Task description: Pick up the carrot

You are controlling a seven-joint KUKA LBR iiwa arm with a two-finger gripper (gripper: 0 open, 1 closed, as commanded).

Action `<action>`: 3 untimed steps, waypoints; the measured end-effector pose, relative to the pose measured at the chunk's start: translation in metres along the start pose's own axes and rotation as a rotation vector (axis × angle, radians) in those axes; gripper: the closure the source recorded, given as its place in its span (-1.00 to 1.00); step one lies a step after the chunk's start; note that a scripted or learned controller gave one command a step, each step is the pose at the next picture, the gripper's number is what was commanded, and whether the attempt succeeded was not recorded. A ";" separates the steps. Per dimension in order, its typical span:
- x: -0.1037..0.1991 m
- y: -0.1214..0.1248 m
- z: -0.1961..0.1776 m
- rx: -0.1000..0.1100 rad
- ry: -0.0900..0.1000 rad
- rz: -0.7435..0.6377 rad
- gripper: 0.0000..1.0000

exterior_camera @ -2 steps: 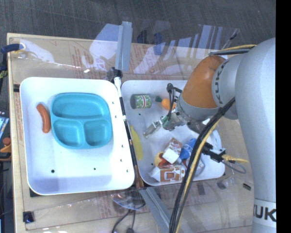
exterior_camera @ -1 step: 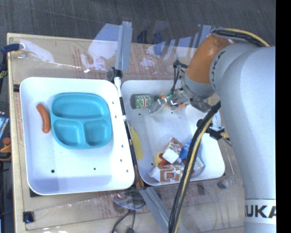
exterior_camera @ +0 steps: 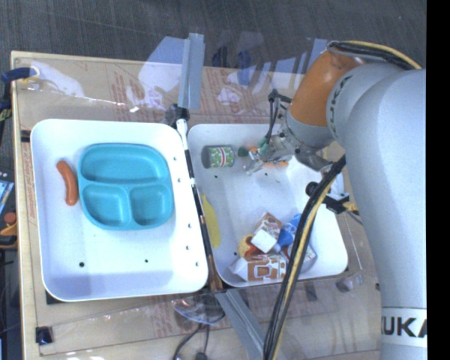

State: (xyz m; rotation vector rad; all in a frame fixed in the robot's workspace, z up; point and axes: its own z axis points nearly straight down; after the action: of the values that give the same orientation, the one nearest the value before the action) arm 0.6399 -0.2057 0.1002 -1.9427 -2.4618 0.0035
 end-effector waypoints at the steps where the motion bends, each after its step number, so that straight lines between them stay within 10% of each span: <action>1: 0.107 0.043 -0.119 -0.004 -0.002 0.144 1.00; 2: 0.028 -0.143 -0.145 -0.001 -0.001 0.193 1.00; 3: 0.029 -0.142 -0.145 -0.002 -0.001 0.192 -1.00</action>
State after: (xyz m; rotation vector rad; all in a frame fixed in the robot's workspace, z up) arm 0.4957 -0.2111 0.2456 -2.1712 -2.2660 0.0037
